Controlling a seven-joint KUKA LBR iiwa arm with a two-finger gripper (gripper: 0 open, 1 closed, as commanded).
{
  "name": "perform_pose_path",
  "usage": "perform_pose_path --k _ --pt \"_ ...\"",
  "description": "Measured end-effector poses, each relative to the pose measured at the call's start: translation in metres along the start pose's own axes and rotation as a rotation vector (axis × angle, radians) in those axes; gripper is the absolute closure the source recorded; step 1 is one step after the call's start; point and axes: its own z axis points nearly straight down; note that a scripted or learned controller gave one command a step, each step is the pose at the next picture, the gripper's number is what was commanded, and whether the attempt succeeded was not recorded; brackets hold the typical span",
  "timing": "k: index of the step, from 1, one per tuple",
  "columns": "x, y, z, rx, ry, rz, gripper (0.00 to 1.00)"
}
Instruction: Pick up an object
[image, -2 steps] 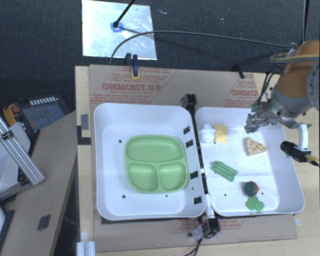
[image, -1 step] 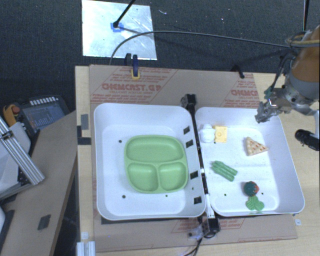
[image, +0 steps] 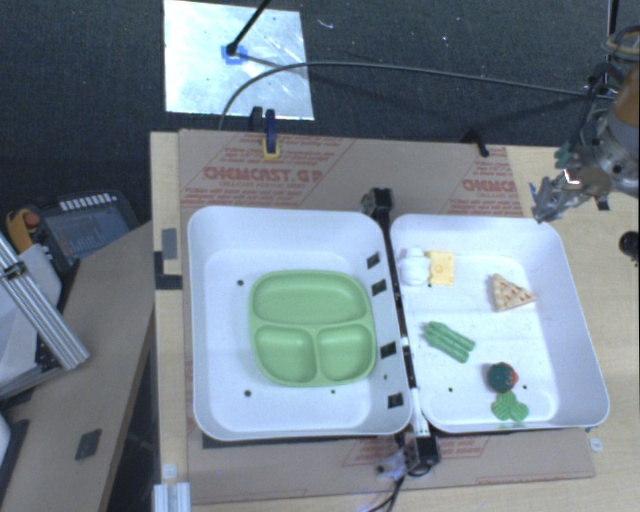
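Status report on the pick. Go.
Gripper at right bin's far right corner, above the rim, holding nothing visible. Pizza slice nearest, lying untouched. Green beans, cheese further left. Path unobstructed.

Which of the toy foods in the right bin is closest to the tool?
The pizza slice, the tan wedge nearest the bin's right wall; the others lie farther left or lower.
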Motion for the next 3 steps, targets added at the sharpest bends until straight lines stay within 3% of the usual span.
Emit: perform_pose_path --k 3 --pt "0.161 -0.030 0.040 0.008 0.005 -0.004 1.00"
